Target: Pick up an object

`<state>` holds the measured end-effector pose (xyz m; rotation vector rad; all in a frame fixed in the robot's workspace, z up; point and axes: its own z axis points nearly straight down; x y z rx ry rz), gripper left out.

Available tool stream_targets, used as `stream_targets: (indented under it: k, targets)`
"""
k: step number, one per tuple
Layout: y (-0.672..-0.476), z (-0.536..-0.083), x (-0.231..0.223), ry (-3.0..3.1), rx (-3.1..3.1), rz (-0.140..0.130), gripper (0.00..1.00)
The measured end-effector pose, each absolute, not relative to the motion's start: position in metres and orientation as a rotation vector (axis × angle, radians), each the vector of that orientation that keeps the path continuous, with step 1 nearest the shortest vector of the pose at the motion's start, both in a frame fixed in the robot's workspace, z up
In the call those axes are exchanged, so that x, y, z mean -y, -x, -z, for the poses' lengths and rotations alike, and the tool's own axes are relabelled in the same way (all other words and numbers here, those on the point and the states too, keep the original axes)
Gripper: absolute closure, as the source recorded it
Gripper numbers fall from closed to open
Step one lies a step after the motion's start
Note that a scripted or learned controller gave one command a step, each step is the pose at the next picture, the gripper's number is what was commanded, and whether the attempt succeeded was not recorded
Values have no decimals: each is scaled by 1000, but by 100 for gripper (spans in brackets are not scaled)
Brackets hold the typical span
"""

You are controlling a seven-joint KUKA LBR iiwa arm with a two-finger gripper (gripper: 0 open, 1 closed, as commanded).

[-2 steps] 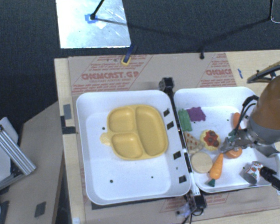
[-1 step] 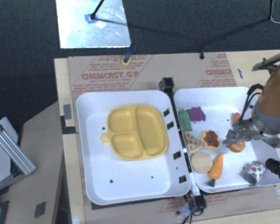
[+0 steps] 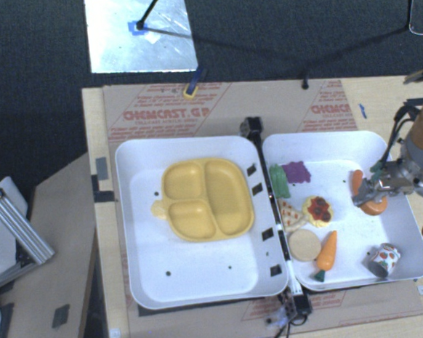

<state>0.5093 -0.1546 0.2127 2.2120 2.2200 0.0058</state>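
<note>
My gripper (image 3: 369, 193) reaches in from the right and hangs low over the right side of the right bin (image 3: 341, 151). It sits right over an orange-red sausage-shaped toy (image 3: 357, 181), whose orange end (image 3: 376, 205) pokes out below it. Whether the toy is held is not visible. To the left lie a green piece (image 3: 279, 181), a purple piece (image 3: 296, 171), a pizza slice (image 3: 292, 216), a round red-and-yellow piece (image 3: 318, 209), a beige disc (image 3: 304, 245) and a carrot (image 3: 326, 251). A small grey-and-white object (image 3: 383, 259) lies in the bin's front right corner.
The left bin (image 3: 147, 272) holds a yellow divided plate (image 3: 203, 199). A black hinged divider (image 3: 270, 218) runs between the bins. Both bins rest on a cardboard sheet (image 3: 170, 109). A metal frame (image 3: 7, 217) stands at the far left.
</note>
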Motion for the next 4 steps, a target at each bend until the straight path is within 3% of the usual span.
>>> stream_targets:
  k: [1, 4]
  targets:
    - [-511, -225, 155, -2214, -2224, -3, 100]
    - [-588, -238, 6, -2209, -2231, -6, 100]
